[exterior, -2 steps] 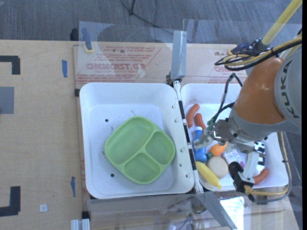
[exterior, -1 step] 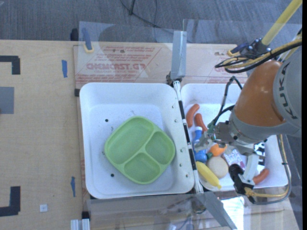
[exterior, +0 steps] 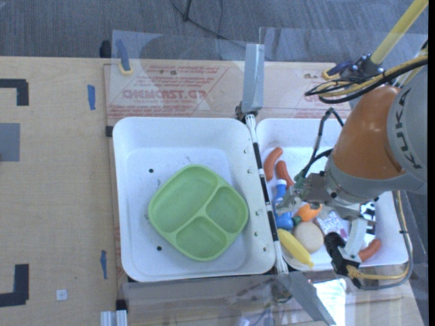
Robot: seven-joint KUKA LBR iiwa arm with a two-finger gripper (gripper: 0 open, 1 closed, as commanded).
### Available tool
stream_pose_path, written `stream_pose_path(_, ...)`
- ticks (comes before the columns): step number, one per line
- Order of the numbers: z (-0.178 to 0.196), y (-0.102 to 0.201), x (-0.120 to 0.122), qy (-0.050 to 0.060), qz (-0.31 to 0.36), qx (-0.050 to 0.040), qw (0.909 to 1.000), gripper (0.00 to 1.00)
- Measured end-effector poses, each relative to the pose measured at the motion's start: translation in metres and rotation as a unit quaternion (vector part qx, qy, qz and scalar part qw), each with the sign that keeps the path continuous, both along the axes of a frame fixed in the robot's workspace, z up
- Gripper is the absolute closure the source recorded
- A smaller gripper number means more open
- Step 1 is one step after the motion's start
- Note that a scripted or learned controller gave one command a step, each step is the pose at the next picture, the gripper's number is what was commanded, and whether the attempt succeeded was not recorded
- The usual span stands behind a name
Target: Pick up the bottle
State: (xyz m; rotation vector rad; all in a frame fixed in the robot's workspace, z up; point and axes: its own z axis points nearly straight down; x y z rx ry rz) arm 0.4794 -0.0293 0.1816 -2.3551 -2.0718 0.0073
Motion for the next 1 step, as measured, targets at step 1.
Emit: stream_pose_path(1,0.0000,0.0000,0.0000,0.000,0.000,0.0000,1.0000,0.00)
